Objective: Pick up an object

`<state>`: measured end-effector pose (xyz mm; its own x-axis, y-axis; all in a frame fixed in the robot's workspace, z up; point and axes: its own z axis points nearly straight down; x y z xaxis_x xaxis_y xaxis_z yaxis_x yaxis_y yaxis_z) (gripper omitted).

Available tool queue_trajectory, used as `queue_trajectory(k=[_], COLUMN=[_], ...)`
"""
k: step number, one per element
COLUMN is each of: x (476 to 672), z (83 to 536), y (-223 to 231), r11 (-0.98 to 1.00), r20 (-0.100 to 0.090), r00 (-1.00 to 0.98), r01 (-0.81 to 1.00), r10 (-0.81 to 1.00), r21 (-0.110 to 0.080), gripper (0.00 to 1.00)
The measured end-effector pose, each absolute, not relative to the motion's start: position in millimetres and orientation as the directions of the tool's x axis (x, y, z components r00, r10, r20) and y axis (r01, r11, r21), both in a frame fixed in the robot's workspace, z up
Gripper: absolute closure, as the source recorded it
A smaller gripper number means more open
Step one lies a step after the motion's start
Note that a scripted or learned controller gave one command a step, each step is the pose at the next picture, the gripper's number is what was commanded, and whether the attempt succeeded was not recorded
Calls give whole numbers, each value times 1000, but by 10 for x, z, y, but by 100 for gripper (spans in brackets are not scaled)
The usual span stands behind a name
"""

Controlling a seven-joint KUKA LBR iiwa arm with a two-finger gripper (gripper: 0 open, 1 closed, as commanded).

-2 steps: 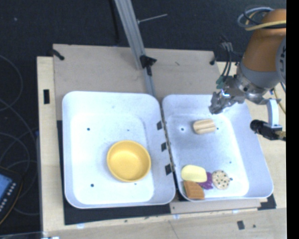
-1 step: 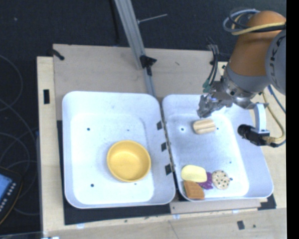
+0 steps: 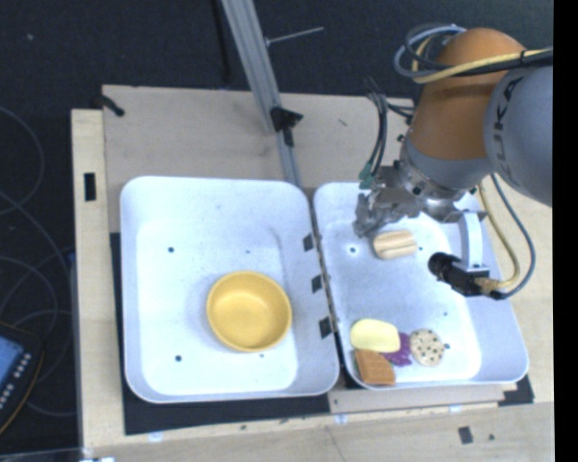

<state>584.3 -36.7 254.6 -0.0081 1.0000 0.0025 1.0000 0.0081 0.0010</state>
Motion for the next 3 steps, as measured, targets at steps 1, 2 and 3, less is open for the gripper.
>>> queue_trajectory(k=[1, 2, 3], x=[5537, 5322, 5330], z=[2423, 2502, 2496], y=[117, 577, 551], r11=[6, 9, 3], r20=[0, 3, 3], r00=[-6, -9, -3], r01=[1000, 1000, 1000], r10=[1000, 1000, 1000], r21=[-1, 0, 1], gripper=[100, 100, 0])
